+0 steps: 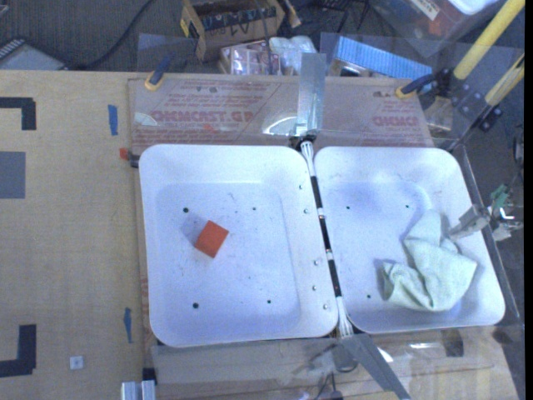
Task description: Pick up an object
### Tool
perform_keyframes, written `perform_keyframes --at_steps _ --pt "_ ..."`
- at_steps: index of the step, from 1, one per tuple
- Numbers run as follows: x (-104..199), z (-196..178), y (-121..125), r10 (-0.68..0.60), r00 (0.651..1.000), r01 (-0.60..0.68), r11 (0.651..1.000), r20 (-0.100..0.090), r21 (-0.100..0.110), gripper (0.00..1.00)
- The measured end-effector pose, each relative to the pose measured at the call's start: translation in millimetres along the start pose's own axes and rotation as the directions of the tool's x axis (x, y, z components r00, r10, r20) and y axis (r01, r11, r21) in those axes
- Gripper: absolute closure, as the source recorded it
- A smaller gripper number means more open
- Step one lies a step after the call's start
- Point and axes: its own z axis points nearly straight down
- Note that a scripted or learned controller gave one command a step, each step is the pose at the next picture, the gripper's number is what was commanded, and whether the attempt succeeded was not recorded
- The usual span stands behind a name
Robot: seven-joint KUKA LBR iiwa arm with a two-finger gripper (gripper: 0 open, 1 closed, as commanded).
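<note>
Tabletop (pixel 67 290): tan wood, closest to us at the bottom, and it carries two white bins side by side.
Left bin (pixel 166 173): a shallow white tray with a few small dark dots on its floor.
Orange block (pixel 211 239): it sits alone in the left bin, a bit left of the middle, turned at a slant and well away from every wall.
Right bin (pixel 366 165): the same kind of tray, touching the left bin along the middle line.
Cloth (pixel 429 273): a pale, crumpled rag in the right bin, bunched toward the near right corner, with one corner poking up toward the right wall.
Gripper (pixel 468 223): small and blurry, low at the right rim of the right bin, right at the cloth's top corner.
Jaws: I cannot tell if they are open or closed, and I see nothing clearly held between them.
Step now: my guess is that the arm is going for the cloth, since that is the thing beside it.
How to do it well: pinch a thick fold, not the thin corner, so the rag does not slip out.
Also: go low enough to bite into the cloth, close firmly, then lift straight up and slowly.
Watch out: the bin wall is just beside the gripper, so a bump there could spoil the grab.
Other choice: the block is hard and easy to pinch by two flat sides, but it is far across in the other bin.
</note>
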Motion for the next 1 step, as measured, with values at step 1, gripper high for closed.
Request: perform_keyframes --at_steps 1 --pt "70.4 123.6 -16.3 -0.218 0.976 0.218 0.976 0.001 -0.002 0.00"
